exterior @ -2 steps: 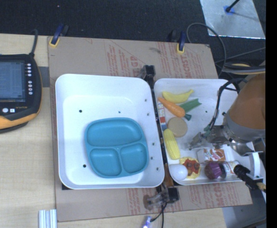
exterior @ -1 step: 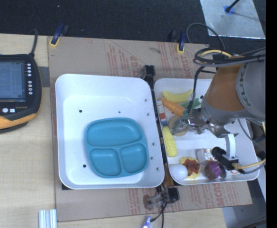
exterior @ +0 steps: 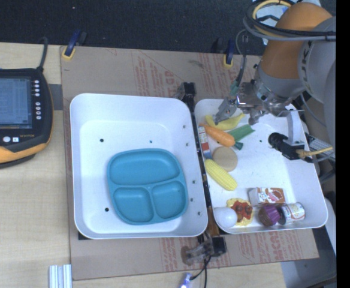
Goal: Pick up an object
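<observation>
My gripper (exterior: 238, 114) hangs over the far end of the right bin (exterior: 310, 179), fingers spread open with nothing between them. Just below its fingertips lie a yellow banana (exterior: 228, 123) and an orange carrot (exterior: 218, 136) with a green top. Nearer the front are a tan round piece (exterior: 225, 158) and a yellow corn cob (exterior: 220, 174). Along the front wall sit a white egg (exterior: 226, 216), a red and yellow piece (exterior: 242, 210), a purple item (exterior: 271, 215) and a small labelled box (exterior: 266, 195).
The left bin (exterior: 91, 119) holds a blue divided plate (exterior: 147, 185). A small red and white item (exterior: 204, 140) lies against the right bin's left wall. A teach pendant (exterior: 10, 110) rests on the bench at far left.
</observation>
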Robot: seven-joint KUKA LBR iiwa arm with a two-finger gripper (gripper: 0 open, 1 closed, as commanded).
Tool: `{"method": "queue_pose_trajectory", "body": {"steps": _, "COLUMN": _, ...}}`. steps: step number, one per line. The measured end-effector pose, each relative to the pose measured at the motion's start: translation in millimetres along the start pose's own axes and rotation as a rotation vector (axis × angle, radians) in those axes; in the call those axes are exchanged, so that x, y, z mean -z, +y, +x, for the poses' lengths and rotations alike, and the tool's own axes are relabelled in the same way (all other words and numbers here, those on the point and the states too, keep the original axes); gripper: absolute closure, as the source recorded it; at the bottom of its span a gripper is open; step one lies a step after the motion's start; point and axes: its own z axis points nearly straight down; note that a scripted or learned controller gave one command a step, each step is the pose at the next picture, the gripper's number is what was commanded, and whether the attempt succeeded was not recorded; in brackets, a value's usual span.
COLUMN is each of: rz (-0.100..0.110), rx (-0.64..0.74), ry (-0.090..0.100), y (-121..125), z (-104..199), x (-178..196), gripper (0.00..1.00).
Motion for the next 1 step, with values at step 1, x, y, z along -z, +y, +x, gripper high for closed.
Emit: {"method": "queue_pose_trajectory", "body": {"steps": 1, "rz": 0.007, "rx": -0.001, "ry": 0.000, "y": 25.8, "z": -28.4, "x": -78.8, "gripper": 0.00}}
